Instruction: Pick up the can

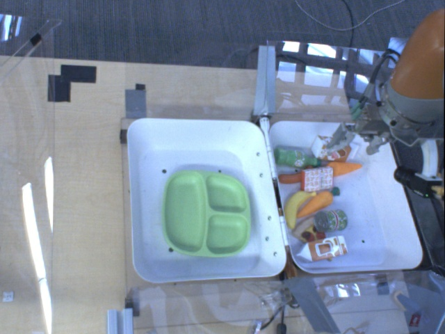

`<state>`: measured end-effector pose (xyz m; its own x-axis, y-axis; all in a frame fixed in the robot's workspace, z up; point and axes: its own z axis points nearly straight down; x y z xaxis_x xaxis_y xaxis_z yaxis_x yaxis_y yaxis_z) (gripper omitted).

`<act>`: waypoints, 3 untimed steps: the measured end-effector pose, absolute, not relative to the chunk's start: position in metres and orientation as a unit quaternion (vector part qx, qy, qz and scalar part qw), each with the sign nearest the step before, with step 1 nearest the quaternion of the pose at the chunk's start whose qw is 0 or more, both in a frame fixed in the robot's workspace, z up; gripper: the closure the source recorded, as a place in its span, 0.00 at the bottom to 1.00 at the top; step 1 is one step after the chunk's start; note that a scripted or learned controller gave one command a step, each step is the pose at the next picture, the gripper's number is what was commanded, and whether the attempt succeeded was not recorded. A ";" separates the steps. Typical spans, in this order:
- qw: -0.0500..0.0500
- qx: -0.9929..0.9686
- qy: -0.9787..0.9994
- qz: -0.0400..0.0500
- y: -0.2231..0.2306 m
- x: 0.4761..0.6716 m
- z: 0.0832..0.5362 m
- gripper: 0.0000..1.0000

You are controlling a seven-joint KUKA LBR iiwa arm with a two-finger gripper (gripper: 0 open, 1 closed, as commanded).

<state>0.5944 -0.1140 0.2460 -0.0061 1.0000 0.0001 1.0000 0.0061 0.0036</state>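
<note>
Hovering at the right-hand white bin's (389,249) back edge, the two-finger gripper (345,136), jaws unreadable, has the small greenish metal can (330,220) lying well forward, toward the front.

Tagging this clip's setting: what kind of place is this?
Probably a robotics lab workcell, not a kitchen: an industrial arm over two white bins, toy food with a small can in the right one, a green divided tray in the left, loose cable on carpet.
</note>
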 end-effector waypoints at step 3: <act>0.009 0.691 0.723 0.007 -0.144 0.507 0.102 1.00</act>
<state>0.5070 -0.1439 0.1016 -0.0447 0.9990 -0.0039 0.9987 0.0448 0.0230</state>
